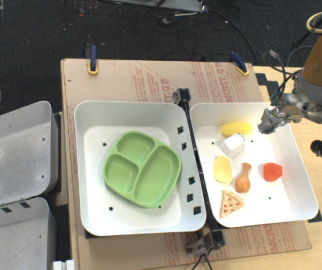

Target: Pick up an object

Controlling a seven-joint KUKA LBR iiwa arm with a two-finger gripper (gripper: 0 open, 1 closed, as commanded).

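A brown board clamped over a dark, cable-strewn floor carries two white bins. The left bin holds a green divided plate. The right bin holds a yellow corn cob, white block, drumstick, tomato and pizza slice. The gripper hangs just right of the corn; whether it grips cannot be told.

Red print on cardboard sheet inverted, not legible.

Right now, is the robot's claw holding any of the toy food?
No. The gripper hovers near the yellow corn, with nothing visible between its fingers.
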